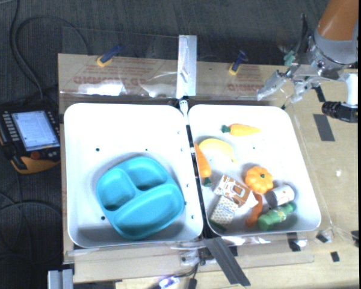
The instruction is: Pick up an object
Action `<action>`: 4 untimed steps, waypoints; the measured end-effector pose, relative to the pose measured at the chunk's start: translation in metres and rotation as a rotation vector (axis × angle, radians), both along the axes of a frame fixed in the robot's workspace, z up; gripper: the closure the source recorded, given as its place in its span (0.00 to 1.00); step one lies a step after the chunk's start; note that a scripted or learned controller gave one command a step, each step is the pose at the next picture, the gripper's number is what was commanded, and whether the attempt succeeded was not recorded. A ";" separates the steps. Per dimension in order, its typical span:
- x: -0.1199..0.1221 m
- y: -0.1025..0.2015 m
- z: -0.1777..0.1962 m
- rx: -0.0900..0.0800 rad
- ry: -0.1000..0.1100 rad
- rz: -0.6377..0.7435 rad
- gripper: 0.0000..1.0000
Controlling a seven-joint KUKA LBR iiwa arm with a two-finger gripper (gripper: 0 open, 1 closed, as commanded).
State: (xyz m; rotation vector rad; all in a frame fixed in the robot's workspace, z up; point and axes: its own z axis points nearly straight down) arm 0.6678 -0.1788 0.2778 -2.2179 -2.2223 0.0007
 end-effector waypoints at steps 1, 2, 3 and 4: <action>-0.055 0.029 -0.109 -0.001 0.001 0.177 0.00; -0.001 0.041 -0.173 -0.013 -0.023 0.142 0.00; -0.026 0.057 -0.176 -0.021 -0.038 0.178 0.00; -0.022 0.056 -0.158 -0.023 -0.052 0.178 1.00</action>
